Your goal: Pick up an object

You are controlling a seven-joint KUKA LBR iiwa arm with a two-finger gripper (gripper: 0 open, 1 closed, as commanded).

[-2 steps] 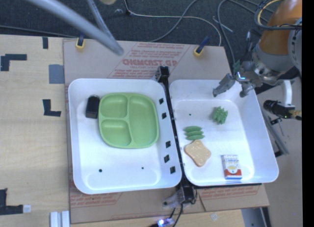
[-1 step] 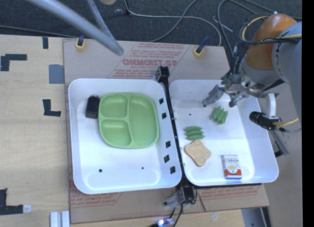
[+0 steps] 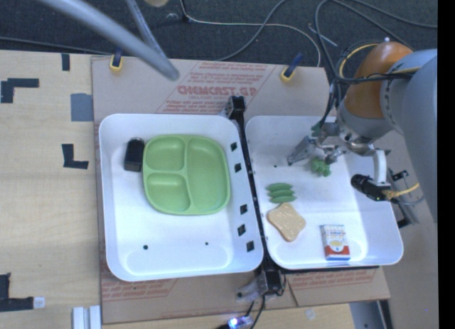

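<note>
Light wooden tabletop (image 3: 43,200) carrying a brown cardboard sheet (image 3: 213,86) with red printing, on which two shallow white plastic bins stand side by side, touching along a black clipped seam. The grey KUKA arm (image 3: 416,107) with its orange band (image 3: 377,65) enters from the right and bends down over the upper part of the right bin (image 3: 370,249).

Left bin (image 3: 114,242): a light green plastic plate (image 3: 187,175) with three compartments lies flat in the upper middle; a small black block (image 3: 134,155) rests just beside the plate's left edge.

Right bin: the metal two-finger claw (image 3: 313,151) hangs low over the upper middle of the bin floor, one finger (image 3: 298,153) angled out to the left. A small green leafy toy piece (image 3: 320,168) sits directly under the claw's right side, touching or nearly touching it; whether the claw is spread, pressed together or pinching the piece cannot be told from this view. Below and to the left, apart from the claw, a green pea-pod toy (image 3: 280,192) lies on the bin floor. Just below the pod lies a tan slice of toy bread (image 3: 286,222), tilted. To the right of the bread, near the bin's lower edge, a small white and red printed carton (image 3: 335,241) lies flat.

Black cables (image 3: 284,15) run across the dark floor above the tabletop, and two yellow-tipped clamps (image 3: 116,62) hold the cardboard's upper edge.
</note>
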